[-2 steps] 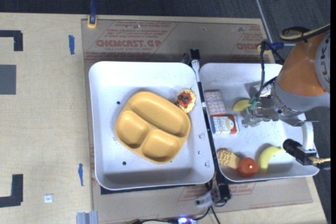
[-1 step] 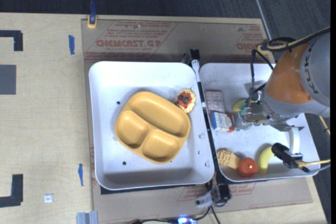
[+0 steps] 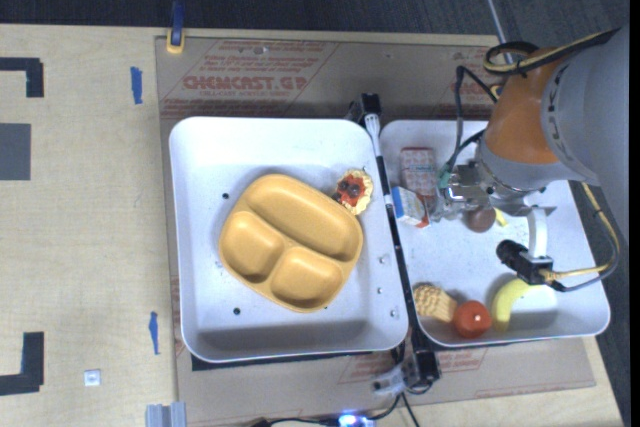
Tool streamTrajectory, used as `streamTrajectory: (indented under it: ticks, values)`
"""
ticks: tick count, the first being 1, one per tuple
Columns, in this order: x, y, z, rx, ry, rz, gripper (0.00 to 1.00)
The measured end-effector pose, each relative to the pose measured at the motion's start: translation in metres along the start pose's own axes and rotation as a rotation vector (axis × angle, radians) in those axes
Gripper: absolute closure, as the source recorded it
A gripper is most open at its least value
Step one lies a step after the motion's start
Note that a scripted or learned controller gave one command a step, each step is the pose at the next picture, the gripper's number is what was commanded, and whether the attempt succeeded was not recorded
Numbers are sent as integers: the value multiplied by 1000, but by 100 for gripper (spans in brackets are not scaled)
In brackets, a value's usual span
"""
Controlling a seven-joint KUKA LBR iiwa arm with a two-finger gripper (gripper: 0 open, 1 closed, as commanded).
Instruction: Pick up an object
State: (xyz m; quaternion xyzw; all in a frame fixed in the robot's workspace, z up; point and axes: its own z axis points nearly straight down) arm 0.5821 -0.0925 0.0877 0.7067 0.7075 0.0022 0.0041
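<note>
My gripper hangs low over the upper left part of the right bin, under the orange-banded wrist. Just left of it lie a pink-and-white packet and a small blue-and-white item. A small brown round object sits right beside the gripper, below the wrist. Along the bin's near side lie a tan waffle-like piece, a red tomato and a yellow banana. The arm hides the bin's upper right.
The left bin holds a large yellow three-compartment tray and a small orange-and-red toy food piece at its upper right. A black fitting with cable hangs from the arm over the right bin. The dividing rims run between the bins.
</note>
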Motion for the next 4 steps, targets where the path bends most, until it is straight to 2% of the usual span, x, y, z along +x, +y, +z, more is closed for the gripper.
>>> streamTrajectory:
  ticks: [1, 2, 3, 4]
  values:
    - [-12, -1, -1, -6, -21, 10, 0]
    - [-4, 0, -11, -3, -6, 4, 100]
    - [-8, 0, -12, -4, -13, 7, 0]
    - [-6, 1, -21, -6, -10, 6, 100]
